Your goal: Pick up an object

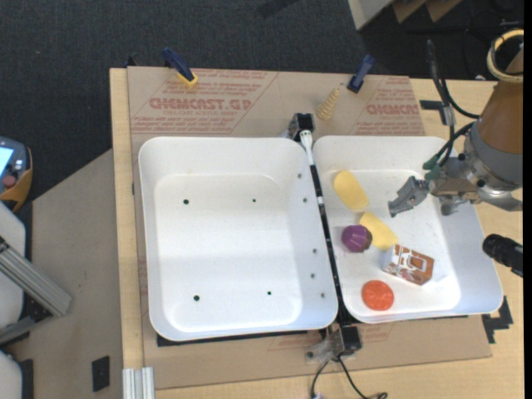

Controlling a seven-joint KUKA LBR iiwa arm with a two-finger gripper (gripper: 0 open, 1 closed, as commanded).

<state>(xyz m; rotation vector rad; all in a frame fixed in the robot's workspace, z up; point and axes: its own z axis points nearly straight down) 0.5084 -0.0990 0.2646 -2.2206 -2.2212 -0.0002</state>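
Arm (499,131) cut off at the right edge. Hand (407,198) over the right bin (465,293), fingers hard to make out, can't tell how far apart; nothing visibly held. Yellow piece (351,189) just left of it; purple ball (357,238), second yellow piece (379,230), carton (410,266), orange disc (377,295) nearer the front.

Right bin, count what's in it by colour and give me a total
Yellow: 2, one near the divider and one lower down
Purple: 1, a ball touching the lower yellow piece
Orange: 1, a round piece near the front wall
White and brown: 1, a small carton
Total: 5 in the right bin
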